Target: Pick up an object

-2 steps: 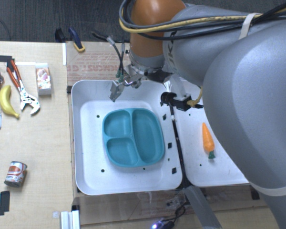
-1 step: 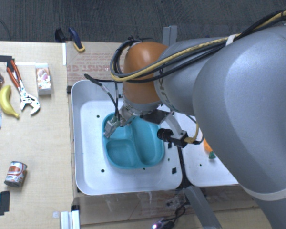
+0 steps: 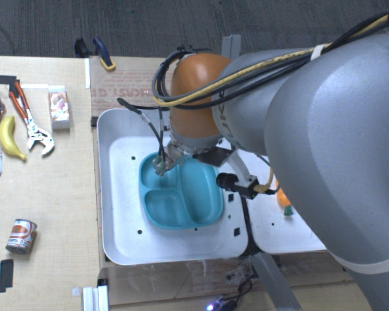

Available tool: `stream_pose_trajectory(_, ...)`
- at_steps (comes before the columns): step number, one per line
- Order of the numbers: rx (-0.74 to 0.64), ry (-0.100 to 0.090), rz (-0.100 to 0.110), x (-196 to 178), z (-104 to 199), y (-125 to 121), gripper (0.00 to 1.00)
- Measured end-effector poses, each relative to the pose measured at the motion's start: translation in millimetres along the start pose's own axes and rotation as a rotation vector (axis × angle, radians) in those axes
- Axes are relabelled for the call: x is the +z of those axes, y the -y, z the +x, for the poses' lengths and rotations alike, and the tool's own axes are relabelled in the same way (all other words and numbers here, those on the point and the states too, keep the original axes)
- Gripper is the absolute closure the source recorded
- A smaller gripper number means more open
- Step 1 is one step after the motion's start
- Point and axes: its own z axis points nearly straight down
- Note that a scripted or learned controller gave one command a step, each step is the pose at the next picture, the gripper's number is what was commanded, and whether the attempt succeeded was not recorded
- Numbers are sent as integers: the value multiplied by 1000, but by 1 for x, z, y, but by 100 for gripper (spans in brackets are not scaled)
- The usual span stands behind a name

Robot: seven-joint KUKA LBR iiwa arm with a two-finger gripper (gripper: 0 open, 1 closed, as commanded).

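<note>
Grey arm (image 3: pixel 324 141) sets jaws at blue tray's (image 3: pixel 181 203) upper-left rim.

A light wooden bench (image 3: pixel 45 199) stands on dark grey carpet (image 3: pixel 117 11) under even light.
</note>
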Motion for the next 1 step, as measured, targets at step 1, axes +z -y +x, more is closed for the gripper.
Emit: stream_pose_trajectory(1,269,0,8,-174,-38,-11,100)
